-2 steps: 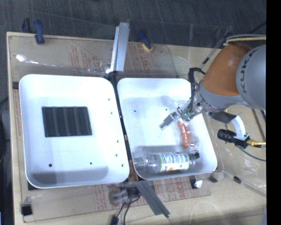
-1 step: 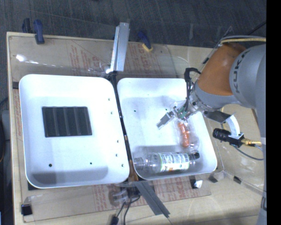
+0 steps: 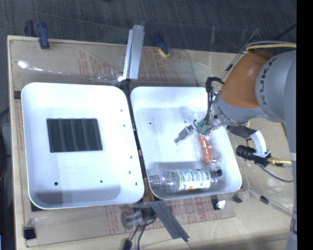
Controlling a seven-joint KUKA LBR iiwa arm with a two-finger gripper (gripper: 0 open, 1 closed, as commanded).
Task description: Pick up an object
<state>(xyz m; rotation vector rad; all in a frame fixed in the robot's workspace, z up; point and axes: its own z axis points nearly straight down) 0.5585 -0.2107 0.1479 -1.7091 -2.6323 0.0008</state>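
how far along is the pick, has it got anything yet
Done: the arm has reached into the right bin, with the gripper low near the orange object. In hand: nothing visibly lifted; the orange object and the clear bottle lie on the bin floor. Left: grasp one and raise it.

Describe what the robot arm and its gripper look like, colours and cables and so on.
The arm is bulky and rounded, grey with a broad orange band above the wrist and dark lettering on its casing. A thin black cable loops near the wrist. The gripper is small, grey metal with a touch of green at its base.
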